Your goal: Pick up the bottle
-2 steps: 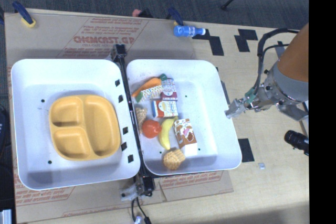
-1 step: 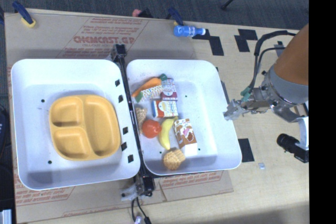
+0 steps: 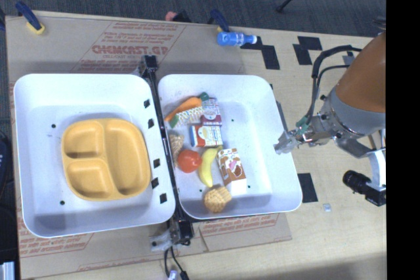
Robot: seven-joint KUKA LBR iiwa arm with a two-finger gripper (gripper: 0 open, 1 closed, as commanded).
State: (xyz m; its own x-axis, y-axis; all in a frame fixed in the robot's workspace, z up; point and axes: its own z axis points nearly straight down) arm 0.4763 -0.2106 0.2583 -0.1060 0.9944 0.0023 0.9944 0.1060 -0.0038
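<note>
A grey robot arm with an orange band reaches in from the right, its gripper (image 3: 287,143) hovering over the right rim of the right bin (image 3: 262,90); whether its jaws are open or closed cannot be told. The blue bottle (image 3: 235,39) lies on its side on the bench beyond both bins, well apart from the gripper. A yellow divided tray (image 3: 105,159) sits in the left bin (image 3: 39,92).
</note>
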